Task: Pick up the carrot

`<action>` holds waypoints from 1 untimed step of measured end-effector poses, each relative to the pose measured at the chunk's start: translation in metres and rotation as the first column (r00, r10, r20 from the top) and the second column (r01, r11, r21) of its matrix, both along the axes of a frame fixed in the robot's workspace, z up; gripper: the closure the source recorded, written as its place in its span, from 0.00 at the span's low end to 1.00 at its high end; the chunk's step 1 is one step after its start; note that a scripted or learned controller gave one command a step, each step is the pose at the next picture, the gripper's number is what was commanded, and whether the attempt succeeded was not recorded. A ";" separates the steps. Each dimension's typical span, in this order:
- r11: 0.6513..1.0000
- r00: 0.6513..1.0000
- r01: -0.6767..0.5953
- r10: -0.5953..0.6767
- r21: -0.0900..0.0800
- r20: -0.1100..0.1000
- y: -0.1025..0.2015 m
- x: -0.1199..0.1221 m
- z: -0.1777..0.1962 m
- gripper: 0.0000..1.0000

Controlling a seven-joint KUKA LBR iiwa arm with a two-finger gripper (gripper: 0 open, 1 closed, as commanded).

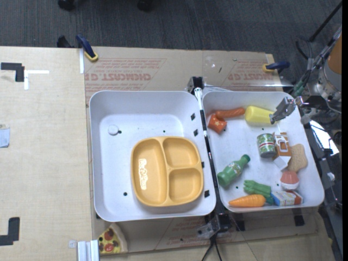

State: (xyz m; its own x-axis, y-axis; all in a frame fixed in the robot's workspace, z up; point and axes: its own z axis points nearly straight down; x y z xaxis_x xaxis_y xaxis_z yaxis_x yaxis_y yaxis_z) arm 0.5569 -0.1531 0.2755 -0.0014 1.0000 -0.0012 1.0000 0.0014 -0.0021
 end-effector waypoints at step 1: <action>0.990 0.990 -0.143 0.143 -0.004 0.005 -0.007 -0.066 0.164 0.00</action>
